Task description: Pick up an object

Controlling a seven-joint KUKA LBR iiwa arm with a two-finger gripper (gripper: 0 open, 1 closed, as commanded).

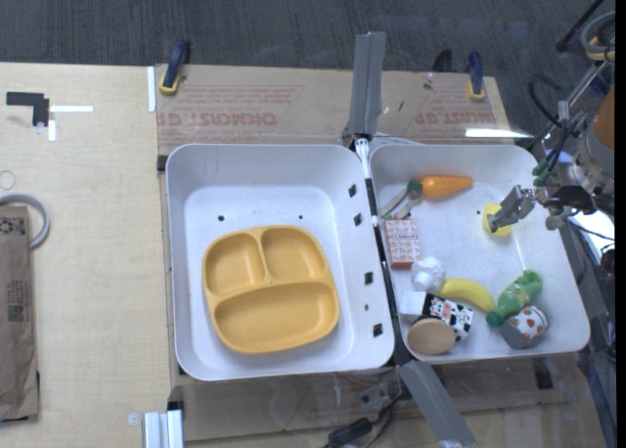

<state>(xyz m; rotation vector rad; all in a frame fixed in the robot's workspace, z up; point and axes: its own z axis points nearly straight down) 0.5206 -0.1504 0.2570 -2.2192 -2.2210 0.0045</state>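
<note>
Sitting near the right bin's [577, 270] right wall, your small yellow object [494, 222] lies just under the end effector [509, 209]; you cannot tell its finger state. Bare floor lies leftward toward the carrot [445, 185]; banana [467, 291] and green bottle [515, 295] crowd the near edge.

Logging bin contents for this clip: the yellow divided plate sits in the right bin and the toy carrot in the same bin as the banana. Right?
Not quite. The camera view shows the yellow divided plate in the left bin, not the right. The carrot does share the right bin with the banana.
</note>
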